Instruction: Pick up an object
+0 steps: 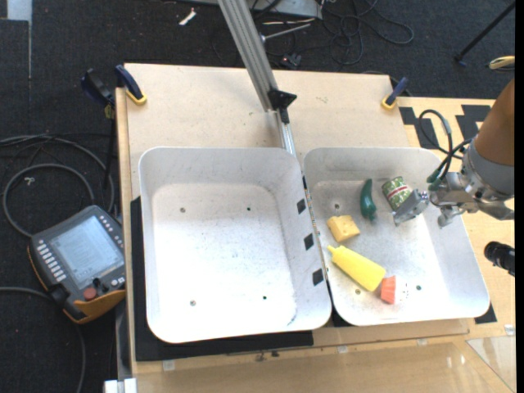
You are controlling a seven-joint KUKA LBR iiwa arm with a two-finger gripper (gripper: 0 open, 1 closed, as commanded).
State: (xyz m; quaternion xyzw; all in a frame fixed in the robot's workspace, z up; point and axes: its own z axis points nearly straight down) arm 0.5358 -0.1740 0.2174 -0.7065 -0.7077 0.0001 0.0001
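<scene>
In the right bin (471,260), toward the tabletop's (213,113) right edge, we see the gripper (427,200) low over the floor, reaching in from the right. Its fingers cannot be made out well enough, so we cannot tell whether they are apart or together. A small green-and-white can (398,191) lies just beside the gripper's tip, perhaps touching it; we see nothing clearly between the fingers, so we do not count it as held.

The other candidates sit further toward the bin's middle and front: a dark green pepper (368,201) just left of the can, a pale yellow block (344,228) below that, a yellow bottle (358,267) lying on its side, and a small red piece (388,290) at the bottle's end. The left bin (155,219) holds nothing we would aim for.

We judge the main risk to be the can: being round, it could roll or skid away from a sideways nudge, and the pepper close by could get caught in the same closing. A grasp set too near the can's rim would likely slip off.
</scene>
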